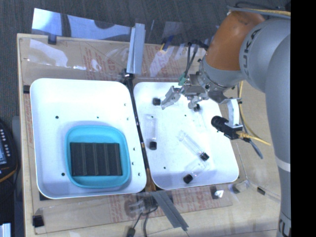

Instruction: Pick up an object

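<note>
The gripper (181,95) is seen over the back part of the right bin (224,174), up near its far wall. One grey finger (170,97) sticks out to the left and a second piece hangs lower toward the right, with an open gap between them, so the gripper looks spread apart, and nothing is seen held in it. Just past the left finger a small dark cap (156,101) is lying on the white floor, very near the fingertip but not touched by it as far as can be told. Further out, several clear little tubes with dark caps are scattered in the same bin: one tube (151,131) near the left wall, one long tube (192,146) in the middle, and one more (193,173) close to the front wall. They are hard to see because they are see-through. The left bin (49,90) holds a blue tray (98,132) with a dark ribbed pad inside, well apart from the arm. For a good pick, one thing should be chosen, most likely the one nearest the fingers. The gripper should be brought down straight so that the thing sits in the gap, with one finger on each side. The fingers should be closed only when they are low enough, because round tubes can roll away if bumped.
</note>
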`<control>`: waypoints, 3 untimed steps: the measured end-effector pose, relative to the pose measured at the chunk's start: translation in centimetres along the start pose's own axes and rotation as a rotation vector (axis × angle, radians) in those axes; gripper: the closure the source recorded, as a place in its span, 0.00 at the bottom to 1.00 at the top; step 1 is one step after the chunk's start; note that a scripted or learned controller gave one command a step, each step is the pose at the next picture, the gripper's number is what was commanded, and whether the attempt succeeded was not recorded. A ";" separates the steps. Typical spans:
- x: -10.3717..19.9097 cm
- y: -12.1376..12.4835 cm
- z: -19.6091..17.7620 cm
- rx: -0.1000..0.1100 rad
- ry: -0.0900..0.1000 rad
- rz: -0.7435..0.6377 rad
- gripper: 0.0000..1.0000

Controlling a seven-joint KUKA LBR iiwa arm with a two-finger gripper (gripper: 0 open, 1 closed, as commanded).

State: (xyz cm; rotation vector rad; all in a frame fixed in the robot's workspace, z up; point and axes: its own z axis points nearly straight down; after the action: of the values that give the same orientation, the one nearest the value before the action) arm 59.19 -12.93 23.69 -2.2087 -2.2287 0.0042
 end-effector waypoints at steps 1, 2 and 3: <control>2.5 -6.6 10.7 -0.002 -0.004 -0.126 0.00; 6.1 -4.5 4.5 -0.003 -0.002 -0.064 0.00; 4.9 -2.4 -6.6 -0.006 -0.004 -0.574 0.00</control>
State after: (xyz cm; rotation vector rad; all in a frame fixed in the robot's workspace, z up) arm 56.74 -8.06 30.26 -1.4903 -2.7684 0.0006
